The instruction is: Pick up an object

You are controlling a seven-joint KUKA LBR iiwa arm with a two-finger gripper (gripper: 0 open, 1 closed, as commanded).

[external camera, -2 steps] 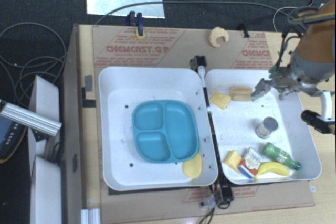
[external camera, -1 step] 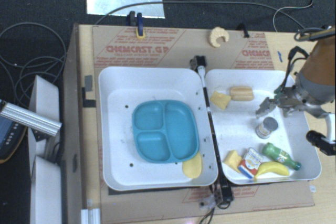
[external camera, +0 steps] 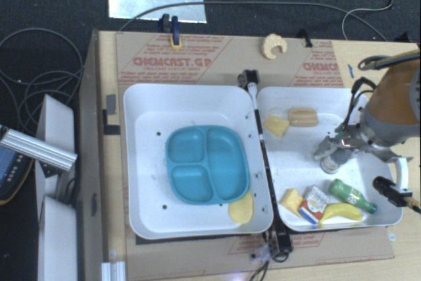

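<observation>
My gripper (external camera: pixel 331 156) hangs low over the middle of the right bin (external camera: pixel 289 148), on the arm that comes in from the right with its orange band. Nothing shows between its fingers. Just below it lie a green bottle (external camera: pixel 352 194), a yellow banana (external camera: pixel 340 212), a small red and white box (external camera: pixel 314 201) and a yellow wedge (external camera: pixel 291 199). At the bin's far end sit a tan bread piece (external camera: pixel 302 117) and a yellow cheese piece (external camera: pixel 277 126).
The left bin (external camera: pixel 141 141) holds a blue divided plate (external camera: pixel 206 164) and a yellow chip (external camera: pixel 241 208) at its near right corner. A beige croissant-like piece (external camera: pixel 273 45) lies on the cardboard behind the bins. Cables run along the floor at left.
</observation>
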